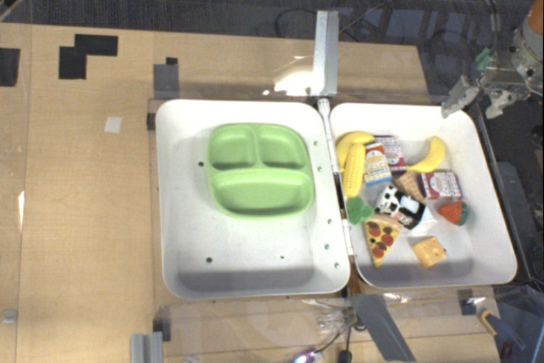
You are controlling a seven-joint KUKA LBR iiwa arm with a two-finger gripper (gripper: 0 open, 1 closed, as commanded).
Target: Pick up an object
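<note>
Evenly lit from overhead. Glare patch on desk [293, 83], well left of claw [480, 93]. Soft shadows inside both bins. Slightly soft focus; claw blurred.

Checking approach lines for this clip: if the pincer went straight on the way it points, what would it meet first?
Hard to say: the pincer hangs at the right bin's back corner, pointing roughly down-left. Likely the bin's rim or floor first, the banana beyond; depth is unclear.

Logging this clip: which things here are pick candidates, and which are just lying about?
Job: yellow plastic banana, toy pizza slice, red strawberry, yellow corn cob, all in the right white bin; gripper.

Lying about: green sectioned plate, left white bin.
</note>
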